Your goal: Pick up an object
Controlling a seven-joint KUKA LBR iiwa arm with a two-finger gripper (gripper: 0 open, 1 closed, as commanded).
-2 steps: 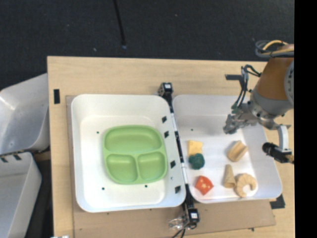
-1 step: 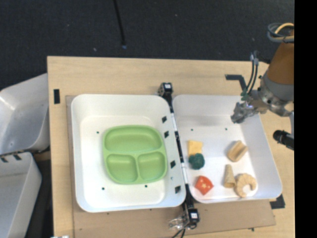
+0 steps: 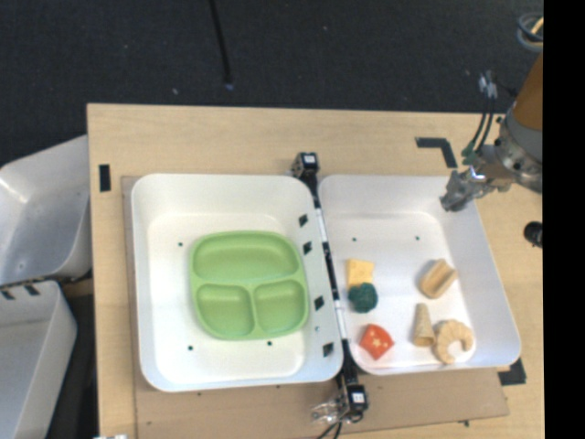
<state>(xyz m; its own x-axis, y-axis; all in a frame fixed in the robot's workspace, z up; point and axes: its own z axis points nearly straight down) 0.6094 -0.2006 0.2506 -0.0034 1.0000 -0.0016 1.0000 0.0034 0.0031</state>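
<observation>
**Food pieces lie in the right bin, end effector above its far corner**

Food pieces sit clustered in the near half of the right bin [image 3: 475, 245]: a yellow wedge [image 3: 360, 272] touching a dark green ball [image 3: 364, 295] just below it, a red piece [image 3: 376, 340] near the front wall, a tan log [image 3: 437, 279] further right, a pale cone [image 3: 421, 324] and a beige curled piece [image 3: 453, 339] side by side at the front right. None is lifted. The end effector [image 3: 460, 193] hangs over the far right corner of that bin, well apart from every piece; whether its fingers are spread or closed cannot be told. The left bin [image 3: 164, 218] holds a green divided plate [image 3: 249, 283] lying flat. Both bins rest on the wooden tabletop [image 3: 228, 135].
</observation>
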